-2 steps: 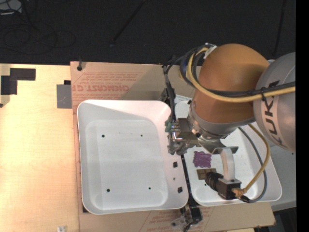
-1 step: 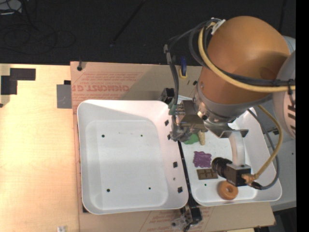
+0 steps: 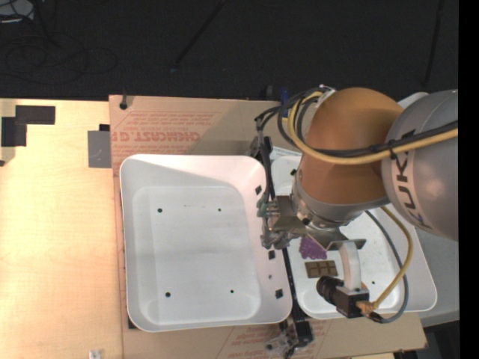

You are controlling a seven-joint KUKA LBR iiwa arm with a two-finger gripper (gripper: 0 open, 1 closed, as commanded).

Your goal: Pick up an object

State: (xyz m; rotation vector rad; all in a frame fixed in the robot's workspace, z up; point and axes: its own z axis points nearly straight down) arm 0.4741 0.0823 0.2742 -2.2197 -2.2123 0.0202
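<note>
Reaching over right bin (image 3: 416, 284), arm (image 3: 352, 155) points down; gripper (image 3: 278, 231) near left rim.

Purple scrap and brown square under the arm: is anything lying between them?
Nothing shows between them in the camera view. The purple scrap lies just above the brown square, too close to tell whether they touch.

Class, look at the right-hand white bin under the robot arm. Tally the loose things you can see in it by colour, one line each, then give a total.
Purple: 1, a small purple piece
Brown: 1, a flat brown grid-marked block
Total: 2 visible; the grey and orange arm covers much of the right-hand white bin, so more may lie hidden.
</note>
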